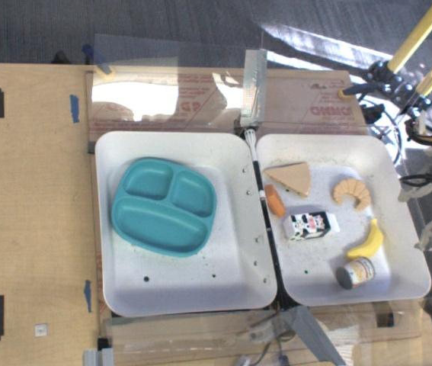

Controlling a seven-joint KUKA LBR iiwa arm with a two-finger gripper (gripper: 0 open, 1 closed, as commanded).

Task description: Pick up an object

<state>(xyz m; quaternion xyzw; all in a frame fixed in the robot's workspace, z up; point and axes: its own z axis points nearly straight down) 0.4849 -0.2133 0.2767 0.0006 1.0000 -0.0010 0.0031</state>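
Observation:
The right white bin (330,280) holds several small items. A tan wedge of bread (290,178) lies at its back left, with a croissant (352,192) to the right of it. An orange carrot-like piece (275,201) rests against the bin's left wall. A small black-and-white cow-print carton (309,225) lies in the middle. A yellow banana (366,242) sits at the front right, and a small tin (355,272) lies on its side just below it. In the left white bin (231,265) sits a teal divided plate (162,208).
A clear plastic wall (200,97) stands behind both bins. A brown bench surface (25,204) with black markers stretches left. Yellow struts (421,29) and black cables (414,128) crowd the upper right corner, beside the right bin's far edge.

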